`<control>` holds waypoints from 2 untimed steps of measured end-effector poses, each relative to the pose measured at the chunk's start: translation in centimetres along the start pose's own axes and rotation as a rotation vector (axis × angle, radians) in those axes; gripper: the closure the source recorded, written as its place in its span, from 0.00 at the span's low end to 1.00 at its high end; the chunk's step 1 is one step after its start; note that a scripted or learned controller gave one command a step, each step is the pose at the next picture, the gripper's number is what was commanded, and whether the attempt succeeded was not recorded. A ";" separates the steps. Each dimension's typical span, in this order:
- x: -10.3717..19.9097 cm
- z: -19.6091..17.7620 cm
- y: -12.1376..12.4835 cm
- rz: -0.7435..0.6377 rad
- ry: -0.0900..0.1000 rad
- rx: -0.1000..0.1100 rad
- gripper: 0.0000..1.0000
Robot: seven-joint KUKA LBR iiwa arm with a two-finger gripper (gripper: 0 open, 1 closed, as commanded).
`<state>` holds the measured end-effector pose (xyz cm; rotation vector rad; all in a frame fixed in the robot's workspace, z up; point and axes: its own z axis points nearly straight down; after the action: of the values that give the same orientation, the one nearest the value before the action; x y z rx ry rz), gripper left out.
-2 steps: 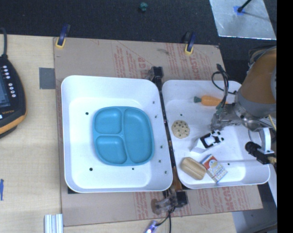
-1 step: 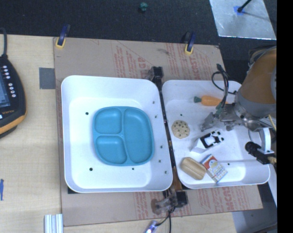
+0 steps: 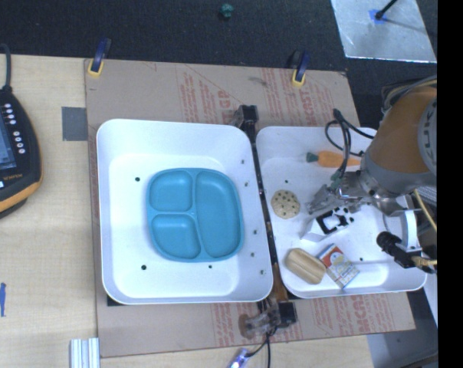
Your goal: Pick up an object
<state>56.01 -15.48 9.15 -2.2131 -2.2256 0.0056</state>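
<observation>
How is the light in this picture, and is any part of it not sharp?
Camera view: even, soft light; the white plastic bins look bright without hard glare; the blue divided plate is fairly sharp; the metal two-finger gripper looks soft, its detail hard to read.

Pretty clearly a robotics lab: teach pendant [image 3: 9, 156] at 9 o'clock, cardboard sheet [image 3: 216, 90] clamped onto the wooden worktop [image 3: 32, 282], two white bins [image 3: 113, 140] side by side, industrial arm [image 3: 404, 140] at 3 o'clock.
</observation>
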 end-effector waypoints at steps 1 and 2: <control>-0.5 -0.1 4.5 0.003 0.001 -0.003 0.00; -2.6 -0.1 9.6 0.001 0.002 0.001 0.00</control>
<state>65.60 -18.00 9.18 -2.2132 -2.2231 0.0041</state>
